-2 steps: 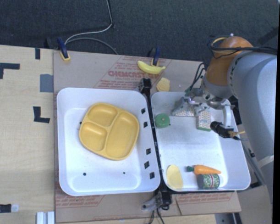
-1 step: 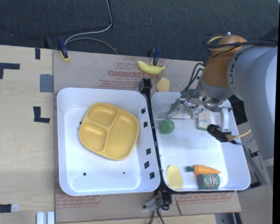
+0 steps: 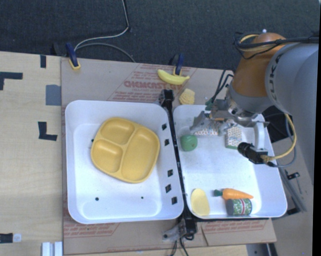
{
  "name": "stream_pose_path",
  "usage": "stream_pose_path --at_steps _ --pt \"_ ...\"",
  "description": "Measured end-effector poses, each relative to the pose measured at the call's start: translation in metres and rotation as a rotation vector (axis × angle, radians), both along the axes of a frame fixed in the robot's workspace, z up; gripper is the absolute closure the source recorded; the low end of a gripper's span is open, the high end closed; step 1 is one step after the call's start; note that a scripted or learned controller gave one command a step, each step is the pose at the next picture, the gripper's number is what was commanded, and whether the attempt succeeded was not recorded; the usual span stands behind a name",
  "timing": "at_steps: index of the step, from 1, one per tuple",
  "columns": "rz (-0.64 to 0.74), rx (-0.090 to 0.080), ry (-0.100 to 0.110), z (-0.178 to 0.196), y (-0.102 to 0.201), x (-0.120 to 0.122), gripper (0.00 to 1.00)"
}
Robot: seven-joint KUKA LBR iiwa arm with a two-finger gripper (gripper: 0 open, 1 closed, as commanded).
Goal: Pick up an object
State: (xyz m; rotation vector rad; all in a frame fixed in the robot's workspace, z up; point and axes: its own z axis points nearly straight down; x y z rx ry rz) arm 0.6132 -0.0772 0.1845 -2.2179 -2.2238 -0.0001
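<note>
From my screen, the grey arm [image 3: 281, 71] with its orange band comes in from the right and bends down over the far end of the right bin [image 3: 227, 164]. The left bin [image 3: 75, 164] carries a yellow divided plate [image 3: 125, 149]. The gripper [image 3: 216, 121] sits low at the right bin's far edge, over a speckled packet [image 3: 205, 131]; I cannot tell how it is set or whether it has anything. A green round object [image 3: 189, 142] lies just left of it, near the divider. At the near end lie a carrot [image 3: 236, 194], a green can [image 3: 238, 207] touching it, and a pale yellow piece [image 3: 200, 202]. A banana [image 3: 173, 77] rests beyond the bins on the cardboard.
</note>
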Motion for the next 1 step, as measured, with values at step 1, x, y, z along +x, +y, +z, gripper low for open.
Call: stream_pose_path --at_steps 1 --pt "0.0 0.0 0.001 -0.0006 0.0406 -0.0104 1.0"
